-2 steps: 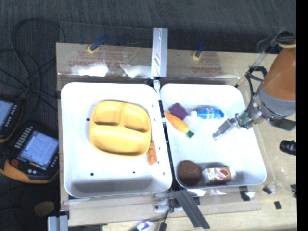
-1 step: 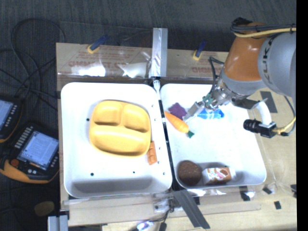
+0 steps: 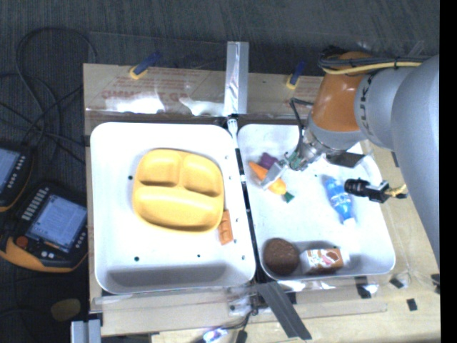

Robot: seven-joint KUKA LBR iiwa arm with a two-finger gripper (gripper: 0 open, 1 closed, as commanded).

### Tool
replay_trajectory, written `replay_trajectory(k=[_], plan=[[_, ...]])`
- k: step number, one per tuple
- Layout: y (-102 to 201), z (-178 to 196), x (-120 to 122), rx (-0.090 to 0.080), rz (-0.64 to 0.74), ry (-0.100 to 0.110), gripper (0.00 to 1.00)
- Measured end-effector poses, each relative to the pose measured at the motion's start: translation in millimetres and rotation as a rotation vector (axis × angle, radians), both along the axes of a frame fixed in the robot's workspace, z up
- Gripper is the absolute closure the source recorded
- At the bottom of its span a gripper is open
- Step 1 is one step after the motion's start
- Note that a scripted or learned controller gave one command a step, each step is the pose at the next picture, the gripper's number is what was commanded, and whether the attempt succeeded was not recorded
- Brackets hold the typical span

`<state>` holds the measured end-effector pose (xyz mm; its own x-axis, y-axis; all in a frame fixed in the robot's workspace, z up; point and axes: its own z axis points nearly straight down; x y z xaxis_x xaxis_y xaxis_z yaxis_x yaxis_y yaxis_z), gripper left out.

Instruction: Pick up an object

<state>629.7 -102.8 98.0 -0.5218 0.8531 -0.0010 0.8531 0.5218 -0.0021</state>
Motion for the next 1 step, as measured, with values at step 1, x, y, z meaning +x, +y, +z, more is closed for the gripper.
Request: replay_trajectory(k=[1], plan=[[1.0,9.0,0.5,0.001,0.001,-0.001,1.0]])
